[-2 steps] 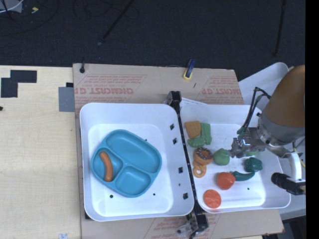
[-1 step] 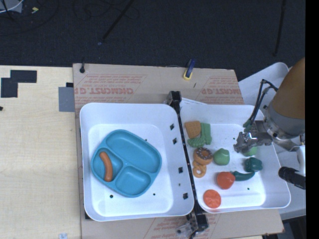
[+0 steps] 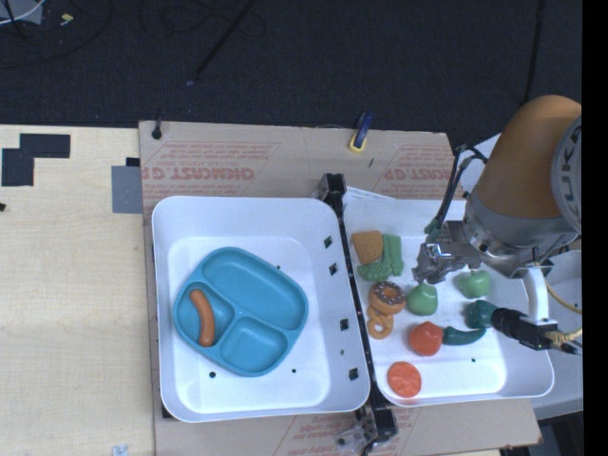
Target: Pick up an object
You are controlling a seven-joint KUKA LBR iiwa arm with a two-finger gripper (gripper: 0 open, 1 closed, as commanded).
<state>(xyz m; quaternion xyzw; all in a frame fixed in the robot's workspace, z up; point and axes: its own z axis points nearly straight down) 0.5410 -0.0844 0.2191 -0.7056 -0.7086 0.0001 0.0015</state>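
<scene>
Pale wooden bench, dark backdrop

The arm runs off the frame at three o'clock, its base cut away. Its bulk covers the right bin's corner at two o'clock. The gripper hangs over the toys, fingertips too small to read. A pale green piece peeks out, half hidden under the wrist.
</scene>
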